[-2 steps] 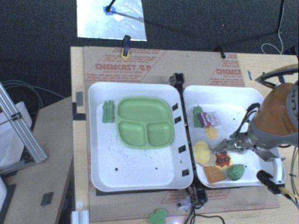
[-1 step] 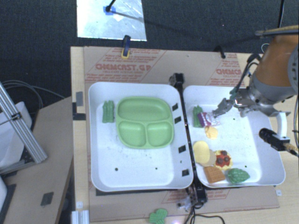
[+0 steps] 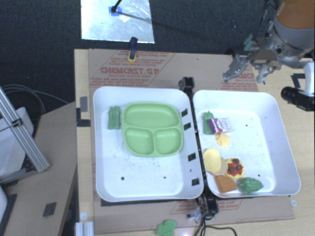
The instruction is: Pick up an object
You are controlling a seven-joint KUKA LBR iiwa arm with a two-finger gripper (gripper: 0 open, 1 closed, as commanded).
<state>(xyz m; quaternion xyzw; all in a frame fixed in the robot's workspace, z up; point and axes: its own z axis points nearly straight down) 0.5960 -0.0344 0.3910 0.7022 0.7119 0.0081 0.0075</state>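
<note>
In right bin: small purple-white toy, flat.

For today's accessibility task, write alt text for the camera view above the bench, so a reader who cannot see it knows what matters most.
A grey robot arm's gripper hovers open above the far edge of the right white bin, holding nothing. That bin contains small toy foods clustered along its left side. The left white bin holds a green divided plate with a green piece beside it.

Dark carpet floor lay behind the wooden bench; a shiny metal sheet sat on it, and an aluminium frame rail stood left.
</note>
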